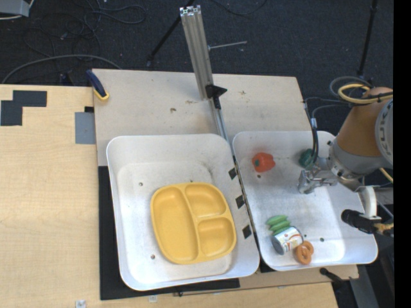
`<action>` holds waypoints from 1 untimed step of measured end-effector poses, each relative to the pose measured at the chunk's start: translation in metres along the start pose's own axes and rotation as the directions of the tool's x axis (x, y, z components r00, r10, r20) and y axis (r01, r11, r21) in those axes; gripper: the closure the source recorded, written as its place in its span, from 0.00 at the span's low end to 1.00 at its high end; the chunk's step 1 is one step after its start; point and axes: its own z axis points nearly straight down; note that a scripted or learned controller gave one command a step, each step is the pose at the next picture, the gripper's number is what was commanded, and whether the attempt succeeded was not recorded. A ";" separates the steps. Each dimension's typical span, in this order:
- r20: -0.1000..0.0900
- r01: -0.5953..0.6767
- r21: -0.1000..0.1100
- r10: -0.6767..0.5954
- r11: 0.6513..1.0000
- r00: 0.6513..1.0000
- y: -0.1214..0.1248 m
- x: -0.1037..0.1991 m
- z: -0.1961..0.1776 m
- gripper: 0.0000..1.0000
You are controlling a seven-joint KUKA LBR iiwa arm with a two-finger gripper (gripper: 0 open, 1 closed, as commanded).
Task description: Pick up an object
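Observation:
The right bin [334,252] holds a red tomato-like object [262,162] near its back left, a green pod [278,222], a small can [286,240] and an orange ring-shaped toy [303,253] near its front. My gripper [308,183] hangs low over the bin's middle right, to the right of the red object and apart from it. Nothing shows between its metal fingers. A dark green item [307,157] sits just behind the gripper by the arm.
The left bin [128,172] holds a yellow divided tray [192,221]. An aluminium post [198,50] rises behind the bins. A wooden tabletop [45,197] lies to the left. The arm's orange band [359,133] sits at the right edge.

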 end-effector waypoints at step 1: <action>0.004 0.004 0.002 -0.004 1.000 1.000 0.003 0.008 -0.059 1.00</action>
